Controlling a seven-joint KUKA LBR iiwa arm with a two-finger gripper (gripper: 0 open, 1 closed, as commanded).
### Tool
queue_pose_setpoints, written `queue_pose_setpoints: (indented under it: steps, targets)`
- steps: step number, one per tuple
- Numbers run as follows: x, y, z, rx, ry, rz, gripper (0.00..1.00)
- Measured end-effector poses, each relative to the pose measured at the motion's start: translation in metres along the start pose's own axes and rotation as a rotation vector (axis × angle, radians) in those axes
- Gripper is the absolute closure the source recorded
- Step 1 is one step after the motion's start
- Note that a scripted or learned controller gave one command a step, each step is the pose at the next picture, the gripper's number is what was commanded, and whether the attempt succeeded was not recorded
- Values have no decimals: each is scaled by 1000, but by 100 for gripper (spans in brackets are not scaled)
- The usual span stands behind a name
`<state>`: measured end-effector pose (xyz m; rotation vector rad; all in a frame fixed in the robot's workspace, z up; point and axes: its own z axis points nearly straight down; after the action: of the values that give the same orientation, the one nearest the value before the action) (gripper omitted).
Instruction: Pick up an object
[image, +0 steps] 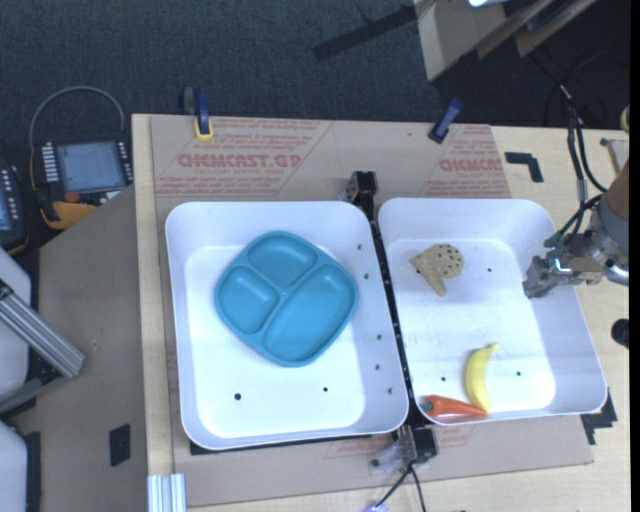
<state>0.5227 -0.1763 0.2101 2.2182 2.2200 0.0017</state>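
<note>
Dark blue-grey carpet surrounds a bench (300, 150) topped with brown printed cardboard, and two shallow white bins sit on it side by side.

Nearest the camera, along the front wall of the right-hand white bin (572, 395), lies an orange carrot-shaped toy (452, 407), its length running along the bin's lower edge. Just beside it, touching or almost touching at its lower end, a yellow plastic banana (480, 376) lies with its curve running away from the front wall.

Further back in the same bin, near the divider between the two bins, rests a tan, speckled wedge-shaped piece that looks like a cookie or cracker (438, 265). It is well apart from the banana and the carrot.

At about the same depth, the robot's hand (545, 277) hangs over the right wall of the right-hand bin, reaching in from the right. Nothing shows between its fingers, and they are too small and blurred to tell whether they are spread or closed. It is well apart from all three objects in that bin.

The left-hand white bin (200, 400) holds a round light-blue plastic plate (287, 297) divided into three compartments, sitting roughly in the bin's middle.

Beyond the bench, at the far left, a handheld control pendant with a screen (88, 166) rests on the floor with its cable looped above it.
</note>
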Motion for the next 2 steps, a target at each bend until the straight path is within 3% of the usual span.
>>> queue_pose_setpoints:
  steps: [2]
  targets:
    - [110,20,7,4,3,-5,100]
